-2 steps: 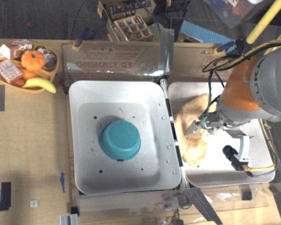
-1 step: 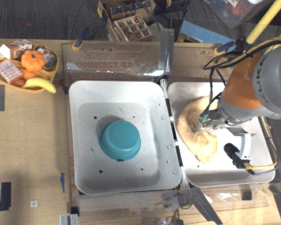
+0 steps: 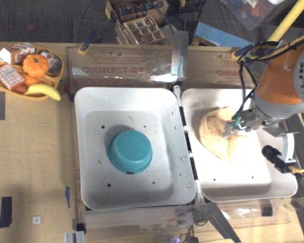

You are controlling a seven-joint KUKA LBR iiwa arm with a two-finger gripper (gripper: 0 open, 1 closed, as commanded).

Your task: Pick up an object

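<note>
A flat tan, bread-like object lies in the right bin, toward its left and back side. My gripper is down in that bin, right at the tan object's right edge, with the grey wrist and orange band above it to the right. A teal upside-down bowl sits in the middle of the left bin, far from the gripper.
A basket of toy food with a pumpkin and a banana stands on the bench at the far left. A clear plastic wall runs behind the bins. Cables loop above the arm. A black fixture sticks out at the right bin's right side.
</note>
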